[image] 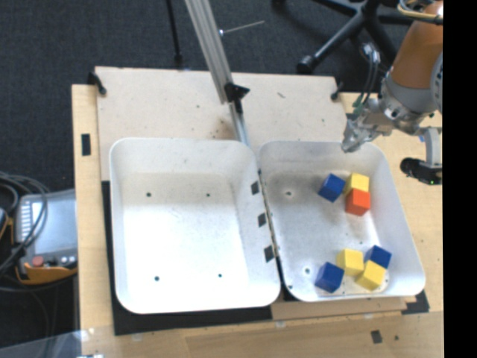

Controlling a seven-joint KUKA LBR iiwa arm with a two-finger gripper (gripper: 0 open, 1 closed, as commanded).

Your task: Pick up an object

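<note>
Approach step. I see the gripper (353,142) over the right bin (298,222) at its far rim, nothing between its tips; can't tell its opening. Nearest targets: blue cube (332,187), yellow cube (360,182), orange cube (358,201), toward the bin's right side. Next: move over one cube & descend.

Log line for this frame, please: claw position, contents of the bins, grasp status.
claw: over far rim of right bin | blocks in right bin: three blue, three yellow, one orange | grasp: none seen | fingers: unclear

Even, bright overhead light, soft shadows inside the bins (186,151) (slightly grainy, sharp enough).
</note>
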